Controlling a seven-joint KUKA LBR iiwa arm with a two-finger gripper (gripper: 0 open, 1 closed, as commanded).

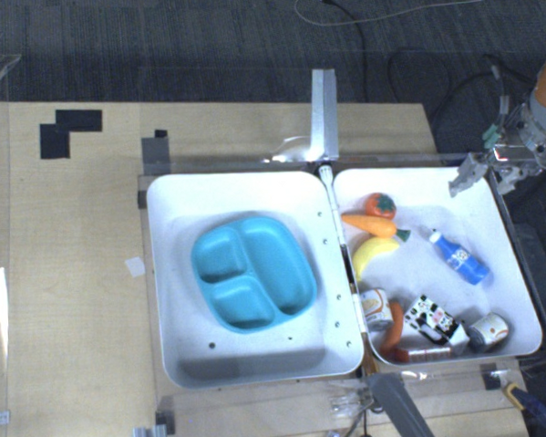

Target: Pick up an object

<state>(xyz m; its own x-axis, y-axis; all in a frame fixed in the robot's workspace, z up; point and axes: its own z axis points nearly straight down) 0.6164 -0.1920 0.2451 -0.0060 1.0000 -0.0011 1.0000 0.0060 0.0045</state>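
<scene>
- Near edge of right bin [525,323]: small silver can [489,330] on its side in the near-right corner; just left of it a black-and-white cow-patterned toy [433,317], w/ a black marker [426,350] lying along the near wall below it.
- Near-left corner of right bin: a red-brown sausage-shaped item [396,324] leaning beside a small jar w/ printed label [373,305], tight to the divider.
- Mid right bin: yellow banana-like fruit [372,254] close to the divider; blue bottle w/ white cap [459,257] lies tilted, well apart to the right on bare floor.
- Farther back: orange carrot [372,224] lying across, touching the yellow fruit's far side; orange-red round fruit [379,204] w/ green top just behind it.
- Left bin [172,291]: a blue three-compartment tray [253,272] sits about centred, turned at a slant.
- Far-right corner: claw [472,171] hovers at the right bin's far-right rim, arm coming in from the right; can't tell if its tips are apart or together, nothing visible in it.
- Light wood surface [75,269] carries both bins; black cable [363,16] loops on dark floor beyond.
</scene>
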